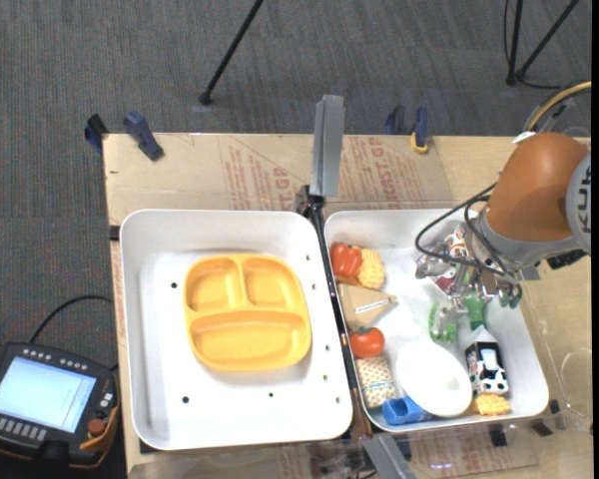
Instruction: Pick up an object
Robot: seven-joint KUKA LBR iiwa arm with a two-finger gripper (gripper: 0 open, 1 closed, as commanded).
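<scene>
**Arm low over the crowded right bin, grasp unconfirmed**

At the lower left of the frame a teach pendant lies on the floor, its screen lit, probably kept within an operator's reach. The left bin holds a yellow divided tray, set flat in its middle. The cardboard sheet under both bins carries reversed red printing too faint to read; blue clamps at its upper edge seem to pin it to the bench.

The right bin holds the candidates for picking, heaped loosely: a red pepper toy beside a waffle-like piece at upper left, a tomato toy below, a white plate, a blue piece at the bottom edge, and a black-and-white cow-patterned carton toward the lower right.

The gripper hangs above a green object, near the bin's right side. I cannot tell whether the jaws are spread or closed; cables and wrist hardware hide them. Partial lettering on the arm's orange band is cut off at the frame edge.
</scene>
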